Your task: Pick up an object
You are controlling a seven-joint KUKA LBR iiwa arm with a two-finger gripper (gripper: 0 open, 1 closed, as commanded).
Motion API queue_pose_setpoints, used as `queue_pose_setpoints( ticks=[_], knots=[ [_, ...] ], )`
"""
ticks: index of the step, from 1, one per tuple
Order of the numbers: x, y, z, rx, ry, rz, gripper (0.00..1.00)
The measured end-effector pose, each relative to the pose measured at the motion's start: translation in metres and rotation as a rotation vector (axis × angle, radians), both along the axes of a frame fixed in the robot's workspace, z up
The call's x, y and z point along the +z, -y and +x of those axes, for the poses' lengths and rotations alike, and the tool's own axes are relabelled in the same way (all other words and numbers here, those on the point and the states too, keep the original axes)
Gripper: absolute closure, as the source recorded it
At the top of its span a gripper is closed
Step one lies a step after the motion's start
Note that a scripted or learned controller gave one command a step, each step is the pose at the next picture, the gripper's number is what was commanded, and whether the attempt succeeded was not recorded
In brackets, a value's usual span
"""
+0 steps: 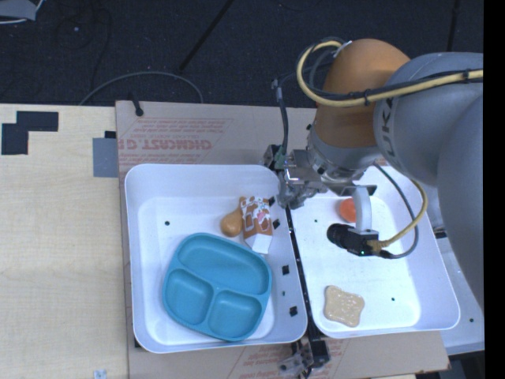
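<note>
Currently claw (286, 186) is hanging over the right rim of left bin (142, 212), can't tell its opening. Brown-and-white patterned packet (256, 215) is lying just beside it in that bin, by blue plate (213, 287).

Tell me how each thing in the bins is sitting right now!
Blue plate: lying flat, right side up, in the left bin.
Patterned box: in the left bin, by the middle wall.
Brown lump: resting right beside the patterned box.
Tan slice: lying flat, on its own, in the right bin.
Orange thing: in the right bin, partly hidden.
Hand: above the middle wall, close to the patterned box.
</note>
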State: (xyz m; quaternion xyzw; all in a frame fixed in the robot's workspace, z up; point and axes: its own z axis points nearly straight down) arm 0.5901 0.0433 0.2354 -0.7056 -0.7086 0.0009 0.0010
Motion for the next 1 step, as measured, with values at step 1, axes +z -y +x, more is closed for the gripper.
queue_pose_setpoints(
  ticks=[1],
  knots=[
    [-0.0139, -0.0522, -0.0077, 0.000, -0.003, 0.000, 1.00]
  ],
)
